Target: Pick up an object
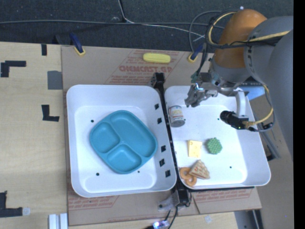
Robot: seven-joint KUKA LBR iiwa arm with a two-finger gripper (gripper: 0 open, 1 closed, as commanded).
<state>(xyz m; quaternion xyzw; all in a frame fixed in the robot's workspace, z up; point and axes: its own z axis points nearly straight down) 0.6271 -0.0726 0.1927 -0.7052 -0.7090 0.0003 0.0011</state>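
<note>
Nearest the camera, a pretzel point(187, 176) and a sandwich wedge point(200, 170) lie at the right bin's point(255, 175) front edge. A small can point(176, 115), the likeliest target, lies by the divider, with a cheese slice point(194, 148) and a green ball point(214, 146) between. The gripper point(194, 98) hovers just right of the can; its spread I cannot tell. Descending here, it may nudge the can against the wall. A blue tray point(123, 141) fills the left bin point(76, 142).
</note>
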